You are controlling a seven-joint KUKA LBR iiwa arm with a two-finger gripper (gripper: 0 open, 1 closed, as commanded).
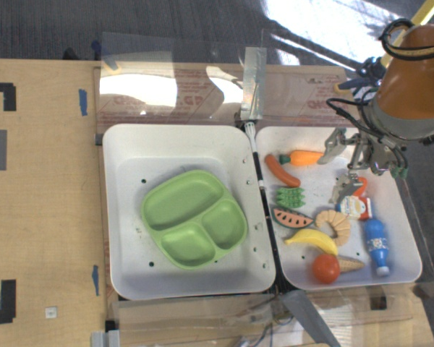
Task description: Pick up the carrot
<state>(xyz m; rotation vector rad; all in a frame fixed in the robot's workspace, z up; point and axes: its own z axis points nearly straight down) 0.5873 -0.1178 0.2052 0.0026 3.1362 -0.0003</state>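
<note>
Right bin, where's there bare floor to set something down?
In the right bin, one bare patch lies between the carrot and the croissant, left of the gripper. The front is crowded: banana, tomato, bottle. The left bin has bare floor around the green plate.

Two bins sat side by side on the bench. The left bin (119, 194) held a three-compartment plate (194, 217) near its middle. In the right bin (405, 244), the carrot (304, 157) lay at the back, with a sausage (282, 170) just to its left. The gripper (349, 186) hung to the carrot's right, over a small carton (357, 207). In front of that lay a bottle (377, 245). A watermelon slice (289, 217), banana (312, 240) and tomato (325, 267) lay toward the front
</note>
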